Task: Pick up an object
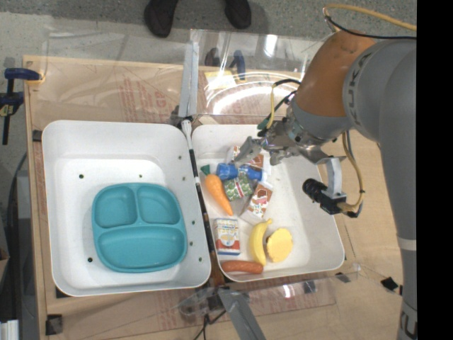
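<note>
The right bin (322, 250) holds a pile of toy food. In it lie an orange carrot (218, 193), a blue packet (228, 171), a green packet (239, 186), a small red-and-white carton (259, 201), a little box (226, 234), a banana (258, 241), a yellow piece (279, 245) and a red sausage (242, 266). My gripper (260, 150) hangs over the back of this pile, just above the blue packet and a red-white packet (253, 160). Its fingers stand apart, open, with nothing between them.
The left bin (64, 154) carries a teal divided plate (138, 227). A clear plastic sheet (233, 76) lies behind the right bin. A black cable part (322, 195) hangs off the wrist above the right bin's right side. A person's shoes (198, 2) stand beyond the bench.
</note>
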### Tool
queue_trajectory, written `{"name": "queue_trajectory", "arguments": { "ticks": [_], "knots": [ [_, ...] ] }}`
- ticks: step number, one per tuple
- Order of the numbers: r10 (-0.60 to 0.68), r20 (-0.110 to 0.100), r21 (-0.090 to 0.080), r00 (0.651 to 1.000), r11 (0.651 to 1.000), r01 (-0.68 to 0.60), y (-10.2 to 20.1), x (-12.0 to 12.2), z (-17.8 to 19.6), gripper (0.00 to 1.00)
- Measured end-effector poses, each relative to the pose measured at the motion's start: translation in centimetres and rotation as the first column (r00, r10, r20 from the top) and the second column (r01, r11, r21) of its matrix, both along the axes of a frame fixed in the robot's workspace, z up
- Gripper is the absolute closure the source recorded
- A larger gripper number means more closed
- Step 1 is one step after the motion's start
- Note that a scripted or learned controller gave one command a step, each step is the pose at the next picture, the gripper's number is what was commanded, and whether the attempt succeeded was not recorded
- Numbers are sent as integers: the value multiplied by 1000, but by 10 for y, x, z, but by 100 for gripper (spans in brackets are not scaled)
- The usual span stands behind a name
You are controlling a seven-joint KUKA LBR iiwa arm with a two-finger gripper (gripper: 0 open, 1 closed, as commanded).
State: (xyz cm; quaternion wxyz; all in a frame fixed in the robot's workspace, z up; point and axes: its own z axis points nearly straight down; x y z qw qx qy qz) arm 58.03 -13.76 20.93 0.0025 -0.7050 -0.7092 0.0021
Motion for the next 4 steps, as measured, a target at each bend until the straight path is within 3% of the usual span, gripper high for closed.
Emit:
{"name": "queue_trajectory", "arguments": {
  "ticks": [1, 2, 3, 4],
  "knots": [
    [61, 4, -2, 998, 998, -61, -58, 13, -121, 0],
    [73, 2, 0, 997, 997, -73, -68, -42, -124, 0],
    [75, 0, 0, 997, 997, -75, -70, -42, -115, 100],
    [8, 5, -1, 1000, 1000, -8, -61, -53, -7, 100]
  ]
}}
